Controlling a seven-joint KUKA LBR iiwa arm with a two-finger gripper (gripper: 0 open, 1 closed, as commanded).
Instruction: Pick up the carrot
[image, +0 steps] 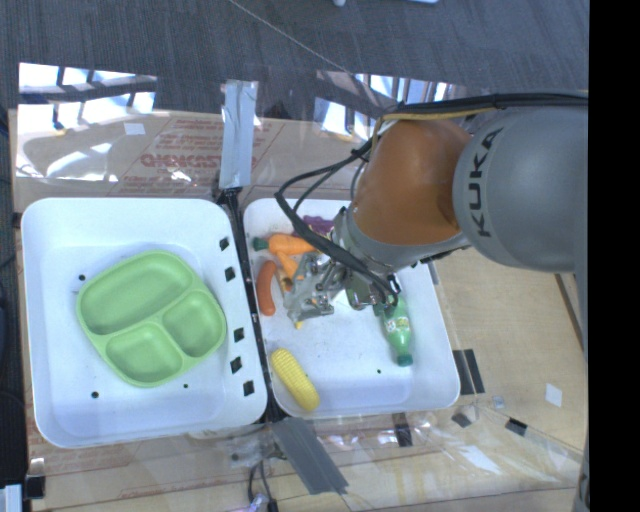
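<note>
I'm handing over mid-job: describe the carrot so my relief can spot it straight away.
Look in the right bin, at its far left corner just under the gripper. The carrot is the bright orange piece there, paler than the redder sausage below it, unlike the yellow corn.

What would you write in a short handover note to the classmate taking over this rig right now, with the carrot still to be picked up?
Tool: low in the right bin, near the carrot; whether it is open or shut cannot be judged.
Carrot: lying at the bin's back left, partly behind the tool, not lifted.
Also in that bin: a hot dog, corn cob, green bottle.
Left bin: green divided plate.
Done: approach. Left: grasp and lift the carrot.
</note>
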